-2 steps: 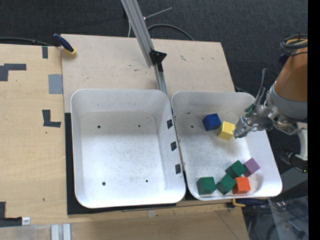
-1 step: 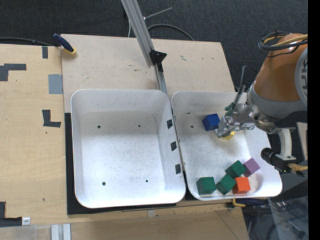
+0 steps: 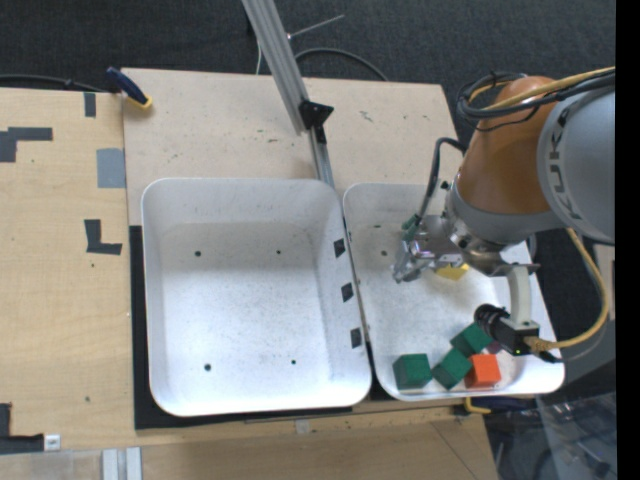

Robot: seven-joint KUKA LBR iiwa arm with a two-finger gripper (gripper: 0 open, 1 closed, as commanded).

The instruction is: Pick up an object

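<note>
**Gripper poised above right bin, blocks nearer the camera**

Nearest, along the right bin's (image 3: 385, 213) front wall: two green blocks (image 3: 412, 371), an orange block (image 3: 484, 370). Farther back, hovering mid-bin: gripper (image 3: 410, 265), finger state impossible to tell, nothing visibly held. Beside it, a small yellow piece (image 3: 452, 271). Blocks well apart from gripper, toward the front.

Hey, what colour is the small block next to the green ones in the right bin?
Orange block, seen clearly in the camera view.
</note>
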